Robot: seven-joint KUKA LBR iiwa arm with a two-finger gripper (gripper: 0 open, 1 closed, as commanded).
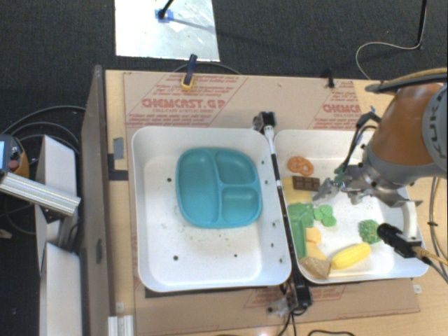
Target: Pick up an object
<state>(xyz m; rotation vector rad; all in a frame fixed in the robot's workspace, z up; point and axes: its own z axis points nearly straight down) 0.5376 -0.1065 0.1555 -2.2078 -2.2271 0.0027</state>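
Note:
The right bin [329,140] holds several toy foods: an orange pretzel [300,165], a brown chocolate bar [305,183], a green bean piece [299,224], a small green leafy piece [325,215], a green broccoli [369,229], a yellow banana [349,255], a yellow cheese cube [313,236] and a tan wedge [316,267]. My gripper [326,190] hangs low over the bin's middle, just right of the chocolate bar and above the leafy piece. Nothing shows between its tips.
The left bin [157,257] bears a teal divided plate [218,187]. A metal divider rail [277,187] runs between the bins. The grey and orange arm [409,128] covers the right bin's far right side. Cardboard [210,103] lies beyond the bins.

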